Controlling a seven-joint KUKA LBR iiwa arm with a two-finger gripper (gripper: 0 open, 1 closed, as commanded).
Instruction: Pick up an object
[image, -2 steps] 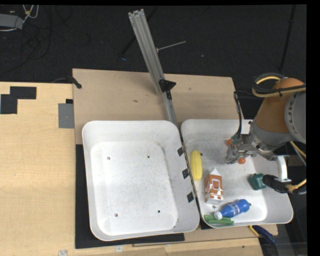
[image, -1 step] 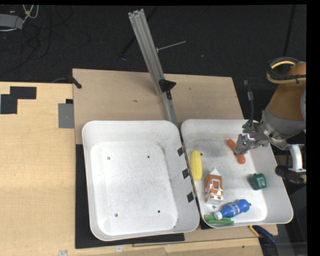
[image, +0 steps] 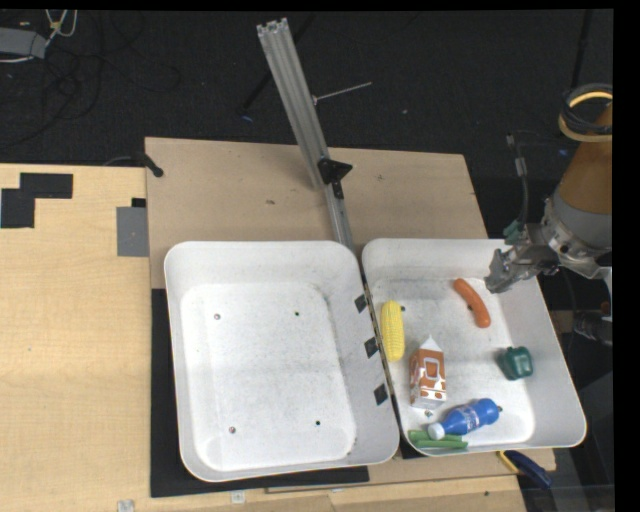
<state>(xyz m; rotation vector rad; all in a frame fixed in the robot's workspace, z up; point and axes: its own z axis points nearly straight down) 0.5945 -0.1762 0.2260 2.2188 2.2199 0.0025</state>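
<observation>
The right bin (image: 560, 420) holds an orange sausage-shaped piece (image: 472, 301), a yellow corn cob (image: 392, 330), a white and orange carton (image: 428, 372), a dark green block (image: 516, 362), a blue bottle (image: 468, 417) and a green stick (image: 442, 441). My gripper (image: 508, 268) hangs over the bin's upper right edge, just right of and slightly above the orange piece. Nothing shows between its fingers.
The left bin (image: 180, 300) lies beside the right one, with black clips (image: 368, 345) along the shared wall. A slanted metal rail (image: 305, 125) rises behind the bins. Light wooden boards lie left and behind.
</observation>
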